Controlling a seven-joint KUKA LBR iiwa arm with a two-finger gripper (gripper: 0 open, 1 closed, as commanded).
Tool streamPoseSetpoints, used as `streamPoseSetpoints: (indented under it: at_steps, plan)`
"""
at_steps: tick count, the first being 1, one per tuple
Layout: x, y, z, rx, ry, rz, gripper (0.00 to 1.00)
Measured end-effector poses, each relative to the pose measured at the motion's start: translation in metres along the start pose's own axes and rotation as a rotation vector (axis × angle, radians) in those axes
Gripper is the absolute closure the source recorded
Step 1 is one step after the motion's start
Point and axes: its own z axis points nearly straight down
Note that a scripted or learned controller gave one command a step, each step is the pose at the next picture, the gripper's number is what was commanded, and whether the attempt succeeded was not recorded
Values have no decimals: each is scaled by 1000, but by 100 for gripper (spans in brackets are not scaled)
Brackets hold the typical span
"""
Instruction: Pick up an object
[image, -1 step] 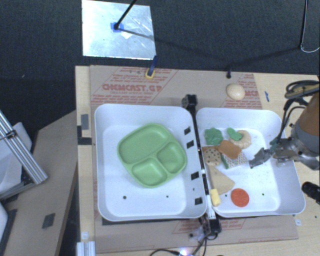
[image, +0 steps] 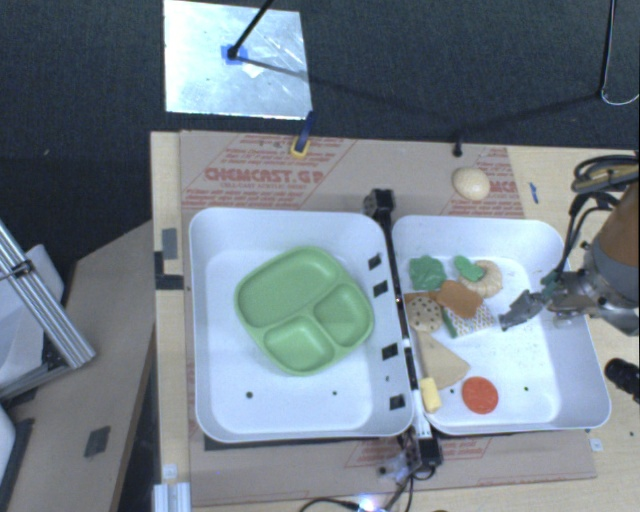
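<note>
Seen from above, the bench carries two shallow white plastic bins side by side, resting on a brown cardboard sheet (image: 262, 170) printed in red with "CHEMCAST" and further letters too faint to read.

The left bin (image: 215, 400) holds one thing: a pale green plastic plate (image: 303, 309) with three compartments, lying flat near the middle.

The right bin (image: 575, 395) holds a loose group of toy food pieces. Counted, there are two green leafy pieces (image: 428, 270) near its back left, one round tan biscuit-like piece (image: 487, 275), one brown slab (image: 460, 298), one speckled round cookie (image: 423, 313), one tan triangular wedge (image: 443, 362), one small yellow block (image: 430, 394) against the divider, and one flat red-orange disc (image: 480, 395) lying apart near the front.

One cream egg-shaped object (image: 471, 183) sits on the cardboard behind the right bin.

The grey two-finger gripper (image: 522, 309) reaches in over the right bin from the right, just beside the food cluster; its fingers hold nothing visible, and how far apart they stand cannot be made out.
</note>
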Motion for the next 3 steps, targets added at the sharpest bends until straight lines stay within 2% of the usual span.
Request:
streamPoseSetpoints:
  at_steps: [1, 2, 3]
  plan:
    - [-7, -8, 52, 4, 1, 3, 0]
    - [-4, -2, 96, 3, 2, 2, 0]
    - [-3, -1, 113, 2, 1, 2, 0]
